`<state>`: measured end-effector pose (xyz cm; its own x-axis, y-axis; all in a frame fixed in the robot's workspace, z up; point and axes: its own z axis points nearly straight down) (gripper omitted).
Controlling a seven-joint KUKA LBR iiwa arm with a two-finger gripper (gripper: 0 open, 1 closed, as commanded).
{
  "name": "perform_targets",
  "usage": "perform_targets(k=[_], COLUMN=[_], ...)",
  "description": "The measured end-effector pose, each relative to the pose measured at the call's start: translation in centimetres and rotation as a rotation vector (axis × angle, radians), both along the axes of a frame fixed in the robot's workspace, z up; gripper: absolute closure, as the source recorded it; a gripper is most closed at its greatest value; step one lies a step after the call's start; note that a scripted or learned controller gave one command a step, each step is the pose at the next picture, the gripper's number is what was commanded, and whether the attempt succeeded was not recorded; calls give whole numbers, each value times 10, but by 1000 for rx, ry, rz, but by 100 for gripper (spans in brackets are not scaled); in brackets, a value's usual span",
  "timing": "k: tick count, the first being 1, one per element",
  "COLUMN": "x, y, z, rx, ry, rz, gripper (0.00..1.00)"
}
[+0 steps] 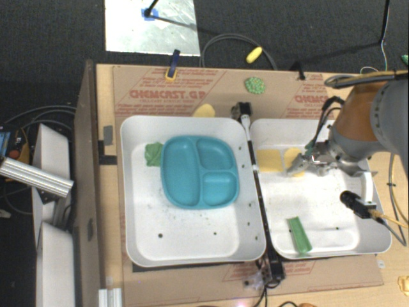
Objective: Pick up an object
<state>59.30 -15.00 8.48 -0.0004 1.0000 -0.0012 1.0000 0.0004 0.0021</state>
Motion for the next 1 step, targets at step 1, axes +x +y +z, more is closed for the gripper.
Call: perform_targets(k=[1], x=[-35], y=[5], z=[50], rx=[1], ry=[1], rz=[-1], gripper=[0])
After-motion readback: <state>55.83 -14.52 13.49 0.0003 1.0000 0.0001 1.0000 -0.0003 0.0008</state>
